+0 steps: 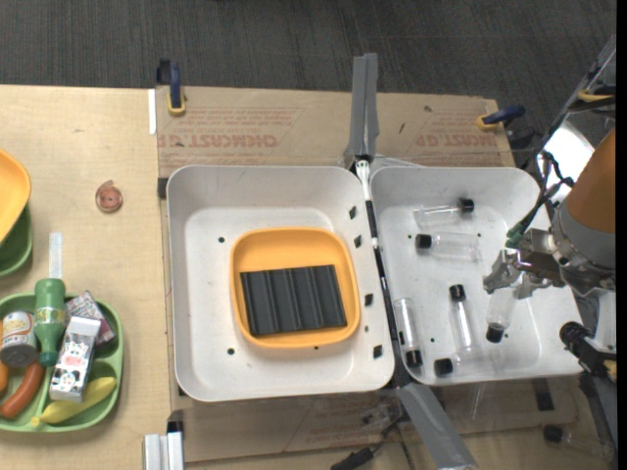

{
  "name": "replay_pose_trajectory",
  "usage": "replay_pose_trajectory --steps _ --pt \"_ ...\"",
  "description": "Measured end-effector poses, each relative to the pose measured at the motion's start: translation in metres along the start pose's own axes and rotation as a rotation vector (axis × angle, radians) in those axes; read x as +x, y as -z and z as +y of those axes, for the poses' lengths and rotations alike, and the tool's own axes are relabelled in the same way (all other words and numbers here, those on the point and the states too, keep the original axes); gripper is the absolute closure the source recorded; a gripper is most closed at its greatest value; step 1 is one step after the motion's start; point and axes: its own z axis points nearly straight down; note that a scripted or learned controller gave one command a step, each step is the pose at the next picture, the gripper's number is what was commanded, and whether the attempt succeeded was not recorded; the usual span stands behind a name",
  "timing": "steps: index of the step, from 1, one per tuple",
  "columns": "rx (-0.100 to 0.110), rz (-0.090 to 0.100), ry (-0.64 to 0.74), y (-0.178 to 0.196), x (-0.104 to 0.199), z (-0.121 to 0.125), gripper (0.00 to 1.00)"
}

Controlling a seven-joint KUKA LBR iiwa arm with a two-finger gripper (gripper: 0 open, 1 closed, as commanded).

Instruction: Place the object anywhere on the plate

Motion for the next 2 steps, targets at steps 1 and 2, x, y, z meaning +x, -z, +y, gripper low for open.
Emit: replay_pose_trajectory --steps 1,2 --pt "-0.001 -0.002 0.188 0.043 0.028 0.045 1.0" --pt "-0.001 -0.002 0.382 0.008 0.047 0.093 1.0"
